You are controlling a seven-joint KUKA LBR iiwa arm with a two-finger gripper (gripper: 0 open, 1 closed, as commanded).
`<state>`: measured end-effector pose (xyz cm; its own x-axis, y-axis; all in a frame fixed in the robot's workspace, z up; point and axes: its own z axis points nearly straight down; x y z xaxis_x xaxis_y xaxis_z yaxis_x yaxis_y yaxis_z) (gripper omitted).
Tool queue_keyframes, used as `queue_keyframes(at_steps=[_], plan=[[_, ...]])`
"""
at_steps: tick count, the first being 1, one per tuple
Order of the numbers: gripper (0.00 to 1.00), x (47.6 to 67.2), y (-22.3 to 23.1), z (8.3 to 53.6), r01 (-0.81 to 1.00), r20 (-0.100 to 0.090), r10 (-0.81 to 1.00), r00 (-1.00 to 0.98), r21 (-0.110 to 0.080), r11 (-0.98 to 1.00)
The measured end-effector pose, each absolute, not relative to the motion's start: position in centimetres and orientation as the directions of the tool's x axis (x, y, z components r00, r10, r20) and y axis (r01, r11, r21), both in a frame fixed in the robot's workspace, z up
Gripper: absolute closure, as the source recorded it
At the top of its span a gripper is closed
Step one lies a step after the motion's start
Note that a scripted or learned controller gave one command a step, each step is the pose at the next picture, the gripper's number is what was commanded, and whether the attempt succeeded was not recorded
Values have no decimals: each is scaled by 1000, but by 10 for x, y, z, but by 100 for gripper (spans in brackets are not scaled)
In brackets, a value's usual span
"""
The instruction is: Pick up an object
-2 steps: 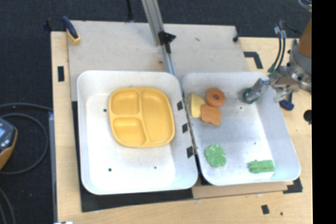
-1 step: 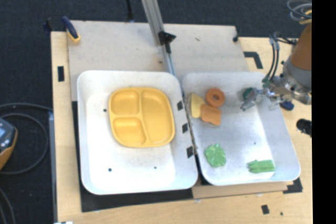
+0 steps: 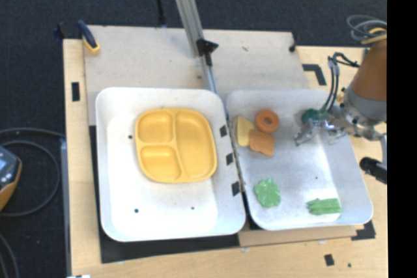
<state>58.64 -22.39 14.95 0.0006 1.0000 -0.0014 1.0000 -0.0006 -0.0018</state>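
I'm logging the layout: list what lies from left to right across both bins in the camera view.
Yellow divided plate → pale yellow piece → green leafy piece → green flat piece → gripper.

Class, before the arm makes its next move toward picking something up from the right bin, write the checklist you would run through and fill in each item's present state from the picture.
1. Objects available in the right bin: ok. An orange ring, a tan piece, a yellow piece and two green pieces lie there.
2. Gripper positioned over that bin: ok, near its upper right part.
3. Gripper holding nothing yet: cannot tell.
4. Isolated target exists: ok. Each green piece lies apart from the others.
5. Ring, tan and yellow pieces separated: not ok, they are clustered by the bin's left wall.
6. Yellow tray out of the way: ok, it sits in the left bin.
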Motion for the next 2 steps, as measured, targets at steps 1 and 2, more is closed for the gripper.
queue_keyframes(at_steps=[1, 2], plan=[[100, 588, -225, 164, 1000, -4, 1000, 1, 6, -1], [100, 582, -222, 223, 1000, -3, 1000, -2, 8, 2]])
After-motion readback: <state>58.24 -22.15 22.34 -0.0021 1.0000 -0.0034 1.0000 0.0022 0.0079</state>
